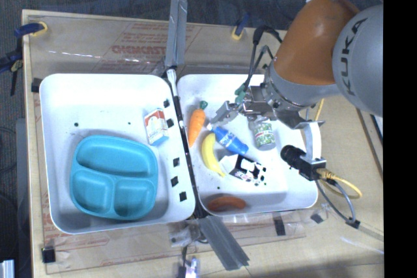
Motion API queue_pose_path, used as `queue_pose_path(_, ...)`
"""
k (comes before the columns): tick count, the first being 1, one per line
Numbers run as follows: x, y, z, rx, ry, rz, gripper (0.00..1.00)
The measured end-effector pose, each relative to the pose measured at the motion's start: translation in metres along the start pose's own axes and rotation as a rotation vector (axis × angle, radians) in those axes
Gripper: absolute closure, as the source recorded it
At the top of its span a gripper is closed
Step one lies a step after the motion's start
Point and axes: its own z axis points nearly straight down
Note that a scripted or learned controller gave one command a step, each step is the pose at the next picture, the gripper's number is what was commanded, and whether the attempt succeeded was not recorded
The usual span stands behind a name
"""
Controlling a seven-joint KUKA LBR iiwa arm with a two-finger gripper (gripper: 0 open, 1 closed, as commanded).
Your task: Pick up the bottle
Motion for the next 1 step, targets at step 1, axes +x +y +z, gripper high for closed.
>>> queue_pose_path(1, -0.0624, 0.0367, 0.0640, 0.000, 0.000, -0.045, 0.00)
